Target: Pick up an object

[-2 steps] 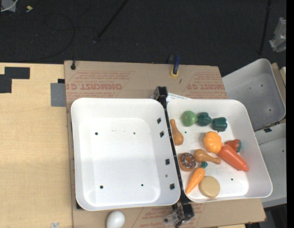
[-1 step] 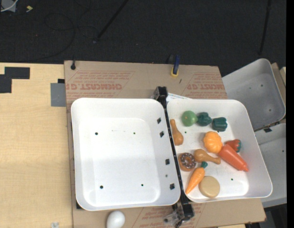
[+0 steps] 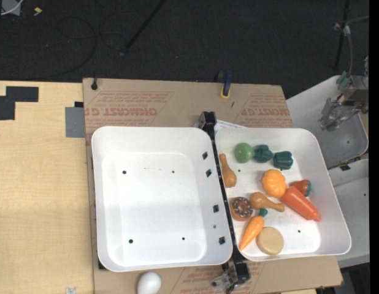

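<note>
The left bin [image 3: 103, 195] sits bare at the frame's centre. The right bin [image 3: 336, 231] holds about 10 toy foods, the big carrot [image 3: 302, 206] at its lower right. Nothing is lifted yet, so the pick is all to do. The claw [image 3: 344, 103], if that metal fitting at upper right is it, is well apart from them; I cannot tell its state.

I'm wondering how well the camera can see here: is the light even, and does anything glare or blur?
In the camera view the left bin is washed out, with a faint shadow across its lower floor; the right bin is evenly lit, its toy foods, such as the orange carrot, crisp; the floor beyond the bench is dark; the metal parts at right look soft.
</note>
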`<state>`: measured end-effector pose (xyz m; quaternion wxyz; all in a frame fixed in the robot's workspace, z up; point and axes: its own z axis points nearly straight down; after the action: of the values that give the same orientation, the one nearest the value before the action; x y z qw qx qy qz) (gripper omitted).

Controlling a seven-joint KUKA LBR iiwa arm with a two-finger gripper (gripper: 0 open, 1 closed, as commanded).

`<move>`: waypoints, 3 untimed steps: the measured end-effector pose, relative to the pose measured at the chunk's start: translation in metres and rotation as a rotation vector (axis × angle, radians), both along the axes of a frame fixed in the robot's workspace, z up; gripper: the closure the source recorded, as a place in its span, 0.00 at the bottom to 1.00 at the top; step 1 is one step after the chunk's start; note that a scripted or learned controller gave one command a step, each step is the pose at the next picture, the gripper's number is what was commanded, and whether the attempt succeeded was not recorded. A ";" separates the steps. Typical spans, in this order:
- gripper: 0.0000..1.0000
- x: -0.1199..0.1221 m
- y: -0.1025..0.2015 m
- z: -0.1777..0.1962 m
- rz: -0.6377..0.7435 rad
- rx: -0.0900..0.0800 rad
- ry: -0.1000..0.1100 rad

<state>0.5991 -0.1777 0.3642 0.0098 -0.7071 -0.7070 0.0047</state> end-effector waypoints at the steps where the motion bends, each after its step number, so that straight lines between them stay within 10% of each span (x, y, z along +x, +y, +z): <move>1: 1.00 0.047 0.000 0.061 0.002 -0.009 -0.025; 3: 1.00 0.045 -0.037 0.176 -0.001 -0.009 -0.022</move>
<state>0.6441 -0.2144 0.5398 -0.0012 -0.7074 -0.7068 0.0003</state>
